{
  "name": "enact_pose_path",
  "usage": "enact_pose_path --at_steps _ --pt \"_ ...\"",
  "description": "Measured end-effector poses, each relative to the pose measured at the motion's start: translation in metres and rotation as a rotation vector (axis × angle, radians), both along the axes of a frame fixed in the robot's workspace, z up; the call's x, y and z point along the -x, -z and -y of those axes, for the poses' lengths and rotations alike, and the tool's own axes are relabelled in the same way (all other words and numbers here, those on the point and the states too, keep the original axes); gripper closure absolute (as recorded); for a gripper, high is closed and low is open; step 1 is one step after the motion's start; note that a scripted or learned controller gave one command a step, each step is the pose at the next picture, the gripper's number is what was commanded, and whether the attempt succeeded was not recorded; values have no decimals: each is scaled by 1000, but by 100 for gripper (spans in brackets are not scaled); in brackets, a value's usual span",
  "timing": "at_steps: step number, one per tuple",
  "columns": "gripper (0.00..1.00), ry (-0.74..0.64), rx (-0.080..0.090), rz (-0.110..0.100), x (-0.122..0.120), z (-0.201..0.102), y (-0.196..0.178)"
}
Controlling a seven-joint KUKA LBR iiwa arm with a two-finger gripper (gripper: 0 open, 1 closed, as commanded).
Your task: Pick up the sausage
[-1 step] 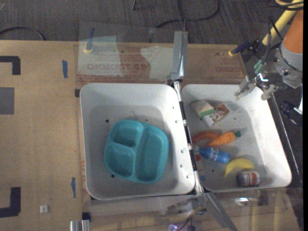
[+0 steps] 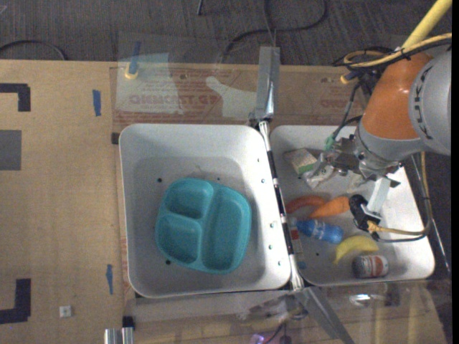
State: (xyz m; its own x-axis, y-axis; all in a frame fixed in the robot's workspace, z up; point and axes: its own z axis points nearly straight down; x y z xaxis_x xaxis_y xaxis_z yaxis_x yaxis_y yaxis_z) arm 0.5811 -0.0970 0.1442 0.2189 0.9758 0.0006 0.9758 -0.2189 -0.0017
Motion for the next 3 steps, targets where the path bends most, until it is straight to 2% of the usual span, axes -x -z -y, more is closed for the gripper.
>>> enact_pose_path --at_steps 1,2,3 --pt "0 -209 0 7 1 -6 55" --pt "0 -359 2 12 13 2 55" --pt "0 -254 5 9 -2 72 57"
